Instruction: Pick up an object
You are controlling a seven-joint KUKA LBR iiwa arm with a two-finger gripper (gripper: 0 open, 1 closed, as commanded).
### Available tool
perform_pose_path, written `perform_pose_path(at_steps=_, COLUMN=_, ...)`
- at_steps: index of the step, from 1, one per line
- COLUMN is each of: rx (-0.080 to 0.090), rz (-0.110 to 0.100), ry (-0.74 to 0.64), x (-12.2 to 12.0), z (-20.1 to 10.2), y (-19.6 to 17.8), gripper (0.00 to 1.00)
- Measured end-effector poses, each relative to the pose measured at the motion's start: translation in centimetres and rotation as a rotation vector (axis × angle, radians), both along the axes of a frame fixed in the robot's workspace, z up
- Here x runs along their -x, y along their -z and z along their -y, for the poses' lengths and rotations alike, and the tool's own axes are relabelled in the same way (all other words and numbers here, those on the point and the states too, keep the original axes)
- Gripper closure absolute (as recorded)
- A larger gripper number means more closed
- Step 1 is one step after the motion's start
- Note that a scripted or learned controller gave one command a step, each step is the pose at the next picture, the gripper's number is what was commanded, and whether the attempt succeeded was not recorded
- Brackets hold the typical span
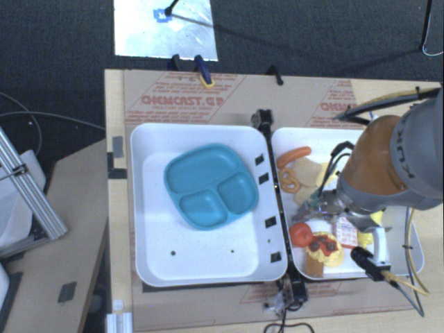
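Objects for picking lay crowded in the right bin: a hot dog near its far left corner, a pretzel just in front of that, and a pale slice beside the pretzel. Nearer the front sat a tomato, and touching it on the right a yellow cake with red and dark topping. A red-and-white card lay just beyond the cake, partly under the arm. The arm reached in from the right, its orange band above the bin's middle, and its wrist hung low over the toys. The gripper pointed down toward the bin's left half, between the pretzel and the tomato; whether its fingers were spread or closed could not be told, and nothing could be seen between them. The left bin held a blue tray with three compartments, lying flat and slightly turned. A black divider ran between the two bins.
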State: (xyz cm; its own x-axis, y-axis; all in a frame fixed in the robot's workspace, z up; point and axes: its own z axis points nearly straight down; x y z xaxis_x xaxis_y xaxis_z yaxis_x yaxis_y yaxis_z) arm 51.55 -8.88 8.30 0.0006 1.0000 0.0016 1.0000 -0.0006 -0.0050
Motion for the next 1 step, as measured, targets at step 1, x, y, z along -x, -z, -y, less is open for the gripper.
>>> perform_pose_path(at_steps=1, rx=-0.001, rz=0.016, ry=-0.010, x=2.39, z=-9.70, y=-10.71, gripper=0.00)
